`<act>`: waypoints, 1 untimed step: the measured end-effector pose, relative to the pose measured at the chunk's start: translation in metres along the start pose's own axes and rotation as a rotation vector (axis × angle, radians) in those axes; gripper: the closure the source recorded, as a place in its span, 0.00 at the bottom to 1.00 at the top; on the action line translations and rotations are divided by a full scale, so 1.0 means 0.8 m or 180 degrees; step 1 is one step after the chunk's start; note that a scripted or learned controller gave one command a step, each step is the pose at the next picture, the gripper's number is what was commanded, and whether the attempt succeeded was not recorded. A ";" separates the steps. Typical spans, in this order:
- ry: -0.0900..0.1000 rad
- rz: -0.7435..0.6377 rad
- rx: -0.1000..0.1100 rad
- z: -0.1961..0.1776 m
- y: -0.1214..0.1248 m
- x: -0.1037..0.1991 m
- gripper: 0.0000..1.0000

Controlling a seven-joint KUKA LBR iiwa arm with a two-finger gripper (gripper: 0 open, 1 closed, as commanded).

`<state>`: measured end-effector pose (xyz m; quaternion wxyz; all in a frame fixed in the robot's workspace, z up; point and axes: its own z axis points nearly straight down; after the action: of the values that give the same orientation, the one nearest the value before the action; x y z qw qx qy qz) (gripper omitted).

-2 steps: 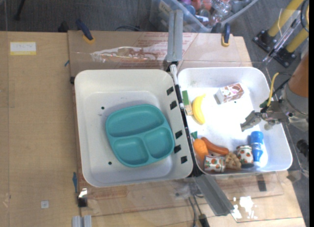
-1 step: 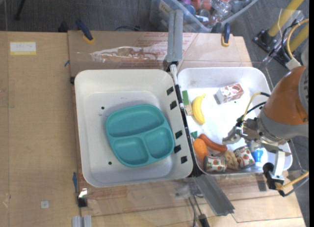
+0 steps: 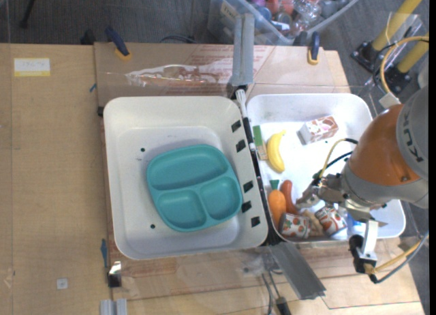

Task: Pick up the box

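The gripper (image 3: 320,201) sits low in the right bin (image 3: 354,106), over some red and white packets (image 3: 310,223); its grip cannot be told from here; the box (image 3: 318,129) lies far off near the back, beside the banana (image 3: 275,151); the arm should lift first, then come straight down across the short sides; the box's long side runs left to right, tipped up a little at the right.

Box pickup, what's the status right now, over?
Gripper low in right bin. Boxes beside it, another box apart. Carrot, banana close by.
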<state>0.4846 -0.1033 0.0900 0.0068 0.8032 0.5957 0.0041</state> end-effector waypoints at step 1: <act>0.0000 0.0273 0.0008 0.001 0.142 -0.001 0.00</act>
<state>0.5931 -0.1371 0.0913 0.0055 0.8279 0.5608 0.0036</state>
